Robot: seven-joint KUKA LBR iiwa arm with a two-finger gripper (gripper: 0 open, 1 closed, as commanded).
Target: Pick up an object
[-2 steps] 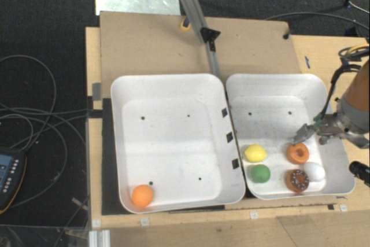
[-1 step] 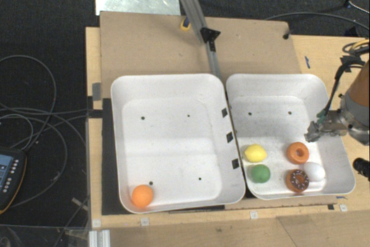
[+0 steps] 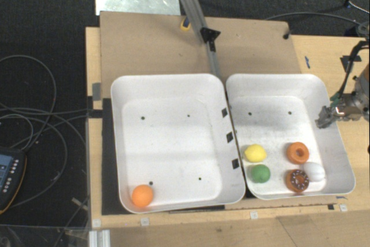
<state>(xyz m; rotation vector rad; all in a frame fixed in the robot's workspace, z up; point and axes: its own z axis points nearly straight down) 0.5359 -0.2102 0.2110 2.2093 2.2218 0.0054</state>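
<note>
The right bin (image 3: 277, 87) holds a yellow lemon-like object (image 3: 255, 153), a green ball (image 3: 260, 173), an orange ring (image 3: 298, 153), a brown sprinkled doughnut (image 3: 297, 181) and a white ball (image 3: 314, 172), all clustered near its front. An orange ball (image 3: 142, 195) lies in the left bin's (image 3: 167, 87) front left corner. My gripper (image 3: 327, 117) hangs at the right bin's right rim, above and to the right of the orange ring, apart from every object. Nothing shows between its fingers.
A grey pole (image 3: 193, 6) slants down from the top to the gap between the bins. Black clips (image 3: 229, 137) sit along the shared bin edge. Cables lie on the dark floor at left. Brown board surrounds the bins.
</note>
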